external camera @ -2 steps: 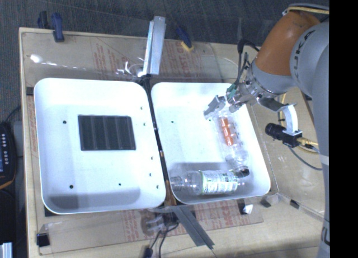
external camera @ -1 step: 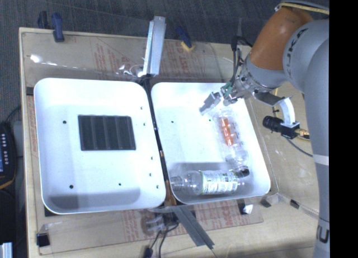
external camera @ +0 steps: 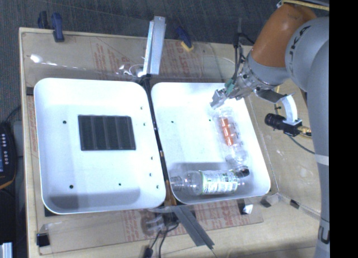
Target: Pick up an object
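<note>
Desk [external camera: 84, 234] — pale wooden top, carrying two shallow white bins side by side, blue clamps along its far edge.

Left bin [external camera: 50, 184] — white, rounded corners; dark ribbed rectangular panel [external camera: 106, 132] lying flat near its centre, slightly toward 11 o'clock.

Right bin [external camera: 179, 111] — white, touching the left bin along a dark seam. Holding two clear plastic bottles:

- Bottle with orange label [external camera: 228, 134] — lying on its side toward 3 o'clock of the bin, long axis running roughly 11 to 5 o'clock, upper end up near the gripper at the bin's 1 o'clock corner, dark cap end pointing toward 5 o'clock.
- Bottle with pale label [external camera: 207, 182] — lying on its side along the near wall at 6 o'clock, long axis roughly 9 to 3 o'clock, its right end close to the cap end of the first bottle.

Gripper [external camera: 222, 98] — low over the 1 o'clock corner of the right bin, right at the upper end of the orange-labelled bottle; state of the fingers cannot be told, nor whether anything sits between them.

Arm [external camera: 302, 33] — grey with orange band, entering from 3 o'clock, wrist bent down toward the bin.

Metal strip [external camera: 154, 44] — upright-looking grey bar at 12 o'clock, above the seam between the bins.
</note>
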`<state>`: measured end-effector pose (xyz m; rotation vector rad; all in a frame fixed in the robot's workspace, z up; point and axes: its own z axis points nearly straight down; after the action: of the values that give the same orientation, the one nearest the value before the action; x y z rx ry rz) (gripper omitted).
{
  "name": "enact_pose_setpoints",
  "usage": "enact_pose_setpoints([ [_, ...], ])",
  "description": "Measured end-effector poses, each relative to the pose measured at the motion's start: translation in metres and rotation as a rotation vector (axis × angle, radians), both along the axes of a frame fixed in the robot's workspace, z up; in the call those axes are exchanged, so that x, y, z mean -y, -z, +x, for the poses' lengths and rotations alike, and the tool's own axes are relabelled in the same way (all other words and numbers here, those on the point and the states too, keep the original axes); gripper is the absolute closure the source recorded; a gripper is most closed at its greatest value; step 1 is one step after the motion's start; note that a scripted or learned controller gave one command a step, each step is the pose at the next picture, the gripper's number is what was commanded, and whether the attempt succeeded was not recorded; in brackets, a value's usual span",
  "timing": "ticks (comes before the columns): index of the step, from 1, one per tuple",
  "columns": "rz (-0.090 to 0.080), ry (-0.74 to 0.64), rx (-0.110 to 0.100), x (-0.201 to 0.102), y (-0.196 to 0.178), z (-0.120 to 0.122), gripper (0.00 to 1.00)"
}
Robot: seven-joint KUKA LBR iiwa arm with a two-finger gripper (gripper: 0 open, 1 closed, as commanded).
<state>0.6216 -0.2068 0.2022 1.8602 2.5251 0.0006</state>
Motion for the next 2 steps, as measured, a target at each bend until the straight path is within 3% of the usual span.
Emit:
enact_pose_setpoints([
  [1, 0.000, 0.000, 0.000, 0.000, 0.000, 0.000, 0.00],
  [2, 0.003, -0.024, -0.005, 0.002, 0.020, -0.007, 0.00],
])
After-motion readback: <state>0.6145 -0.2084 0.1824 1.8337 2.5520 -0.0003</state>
